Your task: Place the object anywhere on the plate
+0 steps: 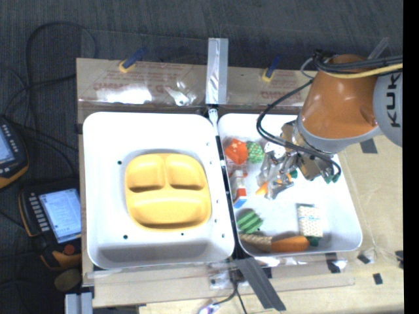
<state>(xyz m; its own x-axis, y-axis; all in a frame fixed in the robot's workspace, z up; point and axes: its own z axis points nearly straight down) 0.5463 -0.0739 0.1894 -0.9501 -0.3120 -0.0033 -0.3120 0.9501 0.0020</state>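
A yellow plate (168, 190) with three compartments lies in the left bin (105, 136). My gripper (273, 177) hangs low over the middle of the right bin (340, 201), under the orange wrist band. A small orange piece (262, 189) shows right at its lower tip; whether it is held I cannot tell. Around the gripper lie a red-orange fruit (236, 151), a green knobbly piece (255, 152) and a small bottle (240, 191).
Along the right bin's near side lie a green striped item (249, 221), a carrot (289, 243) and a white dotted box (309, 220). The ridge between the bins (222, 175) separates plate and gripper. Cables hang beside the wrist (327, 169).
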